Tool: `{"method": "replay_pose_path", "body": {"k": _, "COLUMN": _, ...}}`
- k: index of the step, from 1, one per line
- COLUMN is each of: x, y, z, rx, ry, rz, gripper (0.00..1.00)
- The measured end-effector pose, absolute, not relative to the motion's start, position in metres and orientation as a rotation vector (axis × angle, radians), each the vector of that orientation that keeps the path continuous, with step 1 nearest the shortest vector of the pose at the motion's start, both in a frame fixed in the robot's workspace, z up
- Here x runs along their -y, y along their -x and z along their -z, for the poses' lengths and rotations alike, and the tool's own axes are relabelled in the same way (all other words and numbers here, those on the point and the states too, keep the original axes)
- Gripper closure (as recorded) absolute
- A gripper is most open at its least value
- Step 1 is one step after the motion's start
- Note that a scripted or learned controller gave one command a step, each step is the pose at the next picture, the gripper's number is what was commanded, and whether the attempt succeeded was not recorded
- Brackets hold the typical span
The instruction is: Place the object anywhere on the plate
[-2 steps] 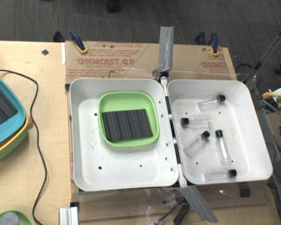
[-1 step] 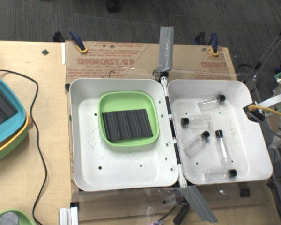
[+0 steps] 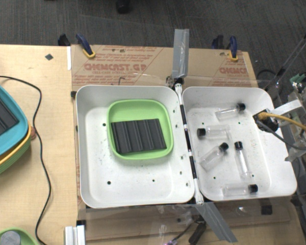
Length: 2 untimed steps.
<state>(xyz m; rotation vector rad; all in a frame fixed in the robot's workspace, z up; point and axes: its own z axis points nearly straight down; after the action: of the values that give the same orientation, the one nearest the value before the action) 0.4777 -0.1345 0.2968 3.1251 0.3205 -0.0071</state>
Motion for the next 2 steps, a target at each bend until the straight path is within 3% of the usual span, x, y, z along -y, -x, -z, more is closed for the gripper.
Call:
{"method": "replay_pose_path", "body": {"k": 1, "x": 0.102, "y": -0.478, "z": -0.278, "rx": -0.321, "ry": -3.125, "rz": 0.01, "gripper": 0.0}}
{"method": "replay_pose_path", "body": {"k": 2, "x": 0.149, "y": -0.477, "z": -0.268, "rx": -0.311, "ry": -3.127, "rz": 0.011, "gripper": 0.0}}
